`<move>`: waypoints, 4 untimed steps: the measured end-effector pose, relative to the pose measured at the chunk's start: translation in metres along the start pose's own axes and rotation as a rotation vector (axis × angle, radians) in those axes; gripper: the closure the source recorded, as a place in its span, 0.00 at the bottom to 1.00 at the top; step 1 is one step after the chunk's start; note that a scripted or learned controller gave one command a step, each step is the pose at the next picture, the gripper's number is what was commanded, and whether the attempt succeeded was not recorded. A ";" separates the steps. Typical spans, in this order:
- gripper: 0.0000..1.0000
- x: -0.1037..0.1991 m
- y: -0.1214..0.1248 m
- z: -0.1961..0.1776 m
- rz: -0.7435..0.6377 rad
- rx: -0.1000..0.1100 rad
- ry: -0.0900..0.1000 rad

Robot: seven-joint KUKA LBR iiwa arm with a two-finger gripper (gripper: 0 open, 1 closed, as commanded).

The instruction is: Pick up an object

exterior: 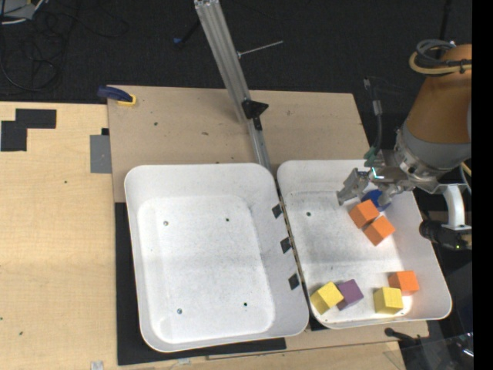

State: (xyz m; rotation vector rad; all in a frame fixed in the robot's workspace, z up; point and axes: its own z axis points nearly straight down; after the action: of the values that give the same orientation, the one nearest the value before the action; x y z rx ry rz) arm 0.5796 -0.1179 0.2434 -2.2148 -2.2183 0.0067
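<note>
So the end effector (360, 189) is hanging over the right bin (323, 177), upper right of frame, fingers look spread with nothing in them, I think. The orange blocks (371, 221) sit just below and right of it, practically touching.

Orange block (370, 221) in right bin (323, 199)

Both bins (208, 330) are white with fine dark speckling. The right one holds two orange blocks (371, 222) over a blue one (370, 196), two yellow blocks (326, 296), a purple block (350, 291) and another orange block (404, 281). The table (54, 230) is pale wood.
</note>
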 end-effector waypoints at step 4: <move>0.00 -0.011 -0.009 0.152 0.003 -0.006 -0.001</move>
State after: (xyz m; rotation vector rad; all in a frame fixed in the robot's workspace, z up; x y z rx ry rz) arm 0.5698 -0.1281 0.0914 -2.2215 -2.2187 0.0012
